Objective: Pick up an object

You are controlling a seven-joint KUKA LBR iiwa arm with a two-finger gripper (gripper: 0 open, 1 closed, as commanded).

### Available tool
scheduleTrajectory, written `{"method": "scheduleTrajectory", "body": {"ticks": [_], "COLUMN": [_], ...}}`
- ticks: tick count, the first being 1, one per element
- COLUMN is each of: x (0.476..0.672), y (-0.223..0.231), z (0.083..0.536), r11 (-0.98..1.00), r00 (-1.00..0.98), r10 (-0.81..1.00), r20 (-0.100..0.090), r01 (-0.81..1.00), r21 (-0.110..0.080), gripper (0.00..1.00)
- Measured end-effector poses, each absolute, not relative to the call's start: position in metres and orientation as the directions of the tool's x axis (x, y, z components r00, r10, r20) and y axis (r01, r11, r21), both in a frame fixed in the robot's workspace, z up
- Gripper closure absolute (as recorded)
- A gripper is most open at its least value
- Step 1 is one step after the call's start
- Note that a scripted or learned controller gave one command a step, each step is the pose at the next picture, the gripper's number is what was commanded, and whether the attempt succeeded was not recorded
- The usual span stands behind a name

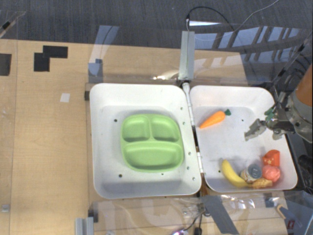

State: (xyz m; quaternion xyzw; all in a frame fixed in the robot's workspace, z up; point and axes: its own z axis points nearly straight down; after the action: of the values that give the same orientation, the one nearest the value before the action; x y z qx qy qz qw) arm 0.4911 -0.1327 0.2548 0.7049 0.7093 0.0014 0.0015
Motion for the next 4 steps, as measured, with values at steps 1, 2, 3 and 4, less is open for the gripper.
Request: {"method": "scheduleTrajectory", "body": {"ticks": [1,2,3,4], "x": [0.488,0.491,0.494,0.496], "y": [-0.082,-0.092,-0.101,-0.099], "z": [0.156,0.090,0.091,0.103], "r11": [0.004,0.006,0.466,0.466], "r00": [-0.004,-0.006,-0.466,-0.466], "r10": [1.000,1.000,0.885,0.885], "r20": [0.000,0.000,-0.011,-0.011], "r01": [1.000,1.000,0.885,0.884], "r21": [0.003,0.015,0.019,0.024], "gripper": [0.00,0.00,0.00,1.00]}}
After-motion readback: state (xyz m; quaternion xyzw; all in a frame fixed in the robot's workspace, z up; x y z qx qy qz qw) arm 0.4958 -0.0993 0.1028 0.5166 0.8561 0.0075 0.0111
